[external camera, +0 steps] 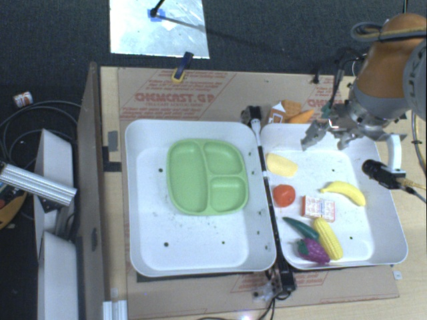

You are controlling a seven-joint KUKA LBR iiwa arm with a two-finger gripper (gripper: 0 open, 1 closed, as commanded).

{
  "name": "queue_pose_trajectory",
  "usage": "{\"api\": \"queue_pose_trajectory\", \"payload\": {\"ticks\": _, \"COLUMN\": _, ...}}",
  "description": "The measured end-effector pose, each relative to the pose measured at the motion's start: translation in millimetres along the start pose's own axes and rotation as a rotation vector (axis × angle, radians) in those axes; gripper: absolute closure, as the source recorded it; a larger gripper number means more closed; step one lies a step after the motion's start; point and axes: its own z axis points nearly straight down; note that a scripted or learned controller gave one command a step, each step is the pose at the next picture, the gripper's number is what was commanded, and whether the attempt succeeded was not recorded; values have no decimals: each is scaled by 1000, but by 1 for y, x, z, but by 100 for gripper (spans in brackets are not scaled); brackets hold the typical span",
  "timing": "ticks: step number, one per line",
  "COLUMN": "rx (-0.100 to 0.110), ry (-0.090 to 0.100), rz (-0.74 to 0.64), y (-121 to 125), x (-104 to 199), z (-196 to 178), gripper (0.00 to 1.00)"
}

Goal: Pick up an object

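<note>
While my hand [331, 137] hovers over the right bin's [390, 225] far edge, fingers apart, it grips nothing.

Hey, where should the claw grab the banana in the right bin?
Grip the banana across its thick middle, coming straight down from above. It lies flat, curving left to right, with open bin floor on both long sides, so the fingers fit either side.
</note>
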Motion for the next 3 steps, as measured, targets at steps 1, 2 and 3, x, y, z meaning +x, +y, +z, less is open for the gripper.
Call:
{"api": "queue_pose_trajectory", "payload": {"ticks": 1, "rx": 15, "ry": 1, "rz": 8, "y": -76, "x": -35, "z": 99, "gripper": 0}}
{"api": "queue_pose_trajectory", "payload": {"ticks": 2, "rx": -16, "ry": -7, "rz": 2, "y": -125, "x": -3, "z": 128, "gripper": 0}}
{"api": "queue_pose_trajectory", "payload": {"ticks": 3, "rx": -10, "ry": -5, "rz": 0, "y": -60, "x": -53, "z": 79, "gripper": 0}}
